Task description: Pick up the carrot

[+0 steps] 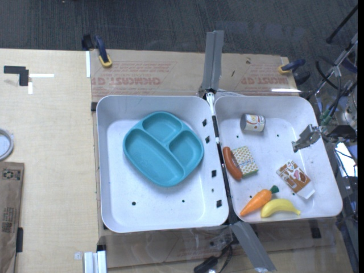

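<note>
Grey metal gripper (306, 137) at the right rim of the right bin (267, 102), poised over the bin's upper right part; whether its fingers are parted or closed cannot be told at this scale, and nothing is seen between them. Nearest below it lies a small red-and-white carton (294, 178), tilted, near the right wall. To the gripper's left, a small tin can (253, 123) lies on its side near the far wall. Lower and further left, a hot dog sausage (232, 163) lies just beside a patterned green-and-white box (245, 161), the two touching or nearly so. The carrot (257, 201), orange with a green top, lies in the near part of the right bin, its tip pointing toward the near left corner and its green end just beside a yellow banana (280, 209); it is well apart from the gripper. The left bin (114, 209) holds a blue divided plate (163, 148) with three compartments. Both bins rest on a cardboard sheet (148, 75) held by clamps, on a pale wooden bench (45, 129).
</note>
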Available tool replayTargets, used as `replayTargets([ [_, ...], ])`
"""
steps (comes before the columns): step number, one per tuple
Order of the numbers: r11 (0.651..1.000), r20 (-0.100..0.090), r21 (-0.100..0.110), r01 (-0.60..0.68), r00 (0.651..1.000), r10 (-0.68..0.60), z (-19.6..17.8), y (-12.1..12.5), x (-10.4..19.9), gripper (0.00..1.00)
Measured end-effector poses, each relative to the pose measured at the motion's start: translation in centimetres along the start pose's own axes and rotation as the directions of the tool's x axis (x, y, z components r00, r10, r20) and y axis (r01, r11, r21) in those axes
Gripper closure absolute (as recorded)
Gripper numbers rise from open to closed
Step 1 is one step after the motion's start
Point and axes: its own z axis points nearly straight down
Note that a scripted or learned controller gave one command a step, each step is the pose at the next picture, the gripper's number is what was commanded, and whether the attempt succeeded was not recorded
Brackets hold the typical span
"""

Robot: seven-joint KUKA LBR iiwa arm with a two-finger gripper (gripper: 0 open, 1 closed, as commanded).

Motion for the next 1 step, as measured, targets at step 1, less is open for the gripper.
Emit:
replayTargets([
  [1,0.999,0.0,-0.006,0.037,0.999,-0.037,16.13,-1.33,-0.65,0.0],
])
